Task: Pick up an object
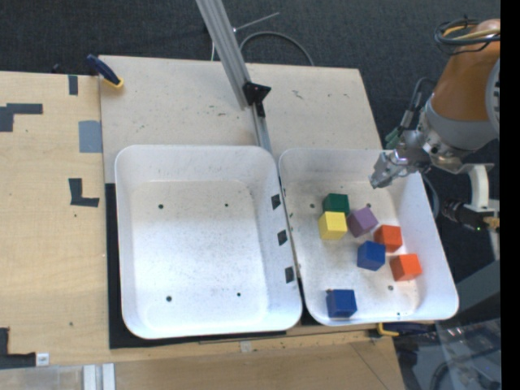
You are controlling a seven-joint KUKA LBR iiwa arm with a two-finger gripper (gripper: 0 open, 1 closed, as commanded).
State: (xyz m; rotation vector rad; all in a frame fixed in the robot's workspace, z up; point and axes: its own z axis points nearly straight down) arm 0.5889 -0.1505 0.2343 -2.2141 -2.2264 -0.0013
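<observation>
The right bin [313, 169] holds several small blocks. A green cube [335, 203] sits above a yellow cube [331, 225], with a purple cube [362, 220] to their right. Two orange cubes [390, 236] [405, 266] and a blue cube [370, 255] lie farther right. Another blue cube [341, 302] rests near the bin's front wall. My gripper [385, 172] hangs over the bin's upper right corner, above and to the right of the blocks, with nothing visibly held.
The left bin [130, 169] sits beside the right one. A slanted metal rail [223, 35] crosses the bench behind the bins. A blue and yellow tool [106, 71] lies at the bench's far left corner.
</observation>
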